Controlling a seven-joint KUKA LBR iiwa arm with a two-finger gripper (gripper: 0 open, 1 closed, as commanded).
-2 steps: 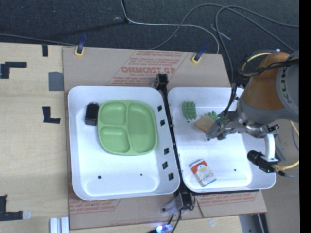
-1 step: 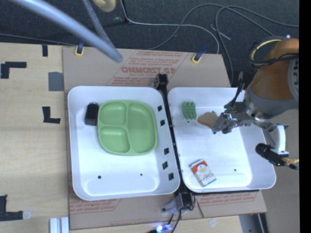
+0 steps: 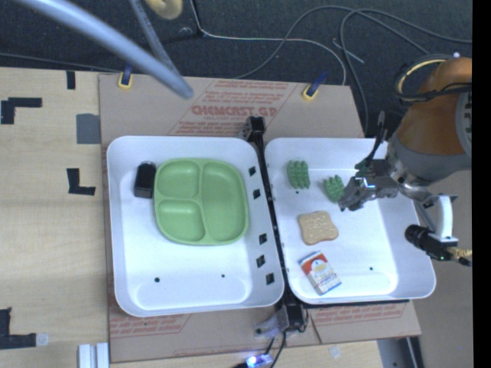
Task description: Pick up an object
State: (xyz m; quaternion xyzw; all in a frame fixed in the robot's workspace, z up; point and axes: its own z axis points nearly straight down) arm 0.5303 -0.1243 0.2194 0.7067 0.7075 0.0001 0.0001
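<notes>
The right bin (image 3: 399,282) holds a green studded block (image 3: 298,174), a second green piece (image 3: 334,186), a tan slice of toast (image 3: 317,226) and a small red and white carton (image 3: 318,272). My gripper (image 3: 354,196) hangs over the right bin just right of the second green piece, close to it. Nothing shows between the gripper and that piece. The grey arm with its orange band (image 3: 437,121) comes in from the right.
The left bin (image 3: 130,282) holds a green divided plate (image 3: 202,201) and a small black block (image 3: 144,179) at the plate's left. A black clip strip (image 3: 263,205) runs between the bins. Cables lie on the dark surface behind.
</notes>
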